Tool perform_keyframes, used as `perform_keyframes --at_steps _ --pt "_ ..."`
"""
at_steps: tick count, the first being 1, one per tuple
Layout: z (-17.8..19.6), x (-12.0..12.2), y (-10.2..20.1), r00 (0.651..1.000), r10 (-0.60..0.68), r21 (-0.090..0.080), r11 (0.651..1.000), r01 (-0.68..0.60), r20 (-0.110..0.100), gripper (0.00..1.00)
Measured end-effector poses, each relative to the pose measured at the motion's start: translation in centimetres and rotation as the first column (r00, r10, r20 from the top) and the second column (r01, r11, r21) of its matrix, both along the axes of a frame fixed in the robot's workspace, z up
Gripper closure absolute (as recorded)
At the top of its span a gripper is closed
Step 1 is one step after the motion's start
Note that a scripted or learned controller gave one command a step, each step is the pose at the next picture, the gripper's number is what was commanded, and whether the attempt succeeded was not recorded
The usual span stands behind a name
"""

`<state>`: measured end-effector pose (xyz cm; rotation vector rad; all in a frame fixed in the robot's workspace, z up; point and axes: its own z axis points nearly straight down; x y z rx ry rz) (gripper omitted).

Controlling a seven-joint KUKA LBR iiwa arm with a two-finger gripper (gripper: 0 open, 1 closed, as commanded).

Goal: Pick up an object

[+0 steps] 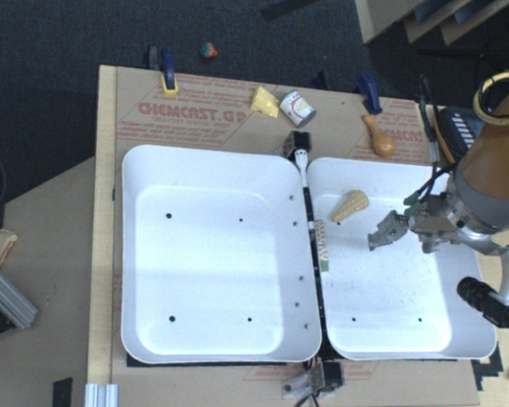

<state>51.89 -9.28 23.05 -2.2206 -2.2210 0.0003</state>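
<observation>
A small tan, cone-like object lies in the right bin, near that bin's far left corner and close to the seam where the two bins meet. It rests flat on the white floor, tilted on a diagonal, with nothing touching it.

The gripper hangs just to its right and a little nearer the camera — apart from the object, over bare bin floor. Its grey tip is small and dark against the white, so whether the fingers are spread or pressed together cannot be told; nothing is visibly caught between them. Behind it the grey wrist and the orange band of the arm reach in from the right.

The left bin sits beside the right one, their rims touching along a dark strip. Beyond the bins, on the table, lie a yellow piece, a small white-and-grey block just beside it, and an orange-brown, pear-shaped thing — possibly a toy.
</observation>
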Motion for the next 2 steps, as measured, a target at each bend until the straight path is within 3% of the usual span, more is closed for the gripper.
perform_keyframes --at_steps 1,2 --pt "17.76 -1.67 -0.87 1.000 0.001 -0.004 1.000 -0.001 0.023 0.00" --pt "17.82 -1.68 -0.75 1.000 0.001 -0.003 1.000 -0.001 0.006 1.00"
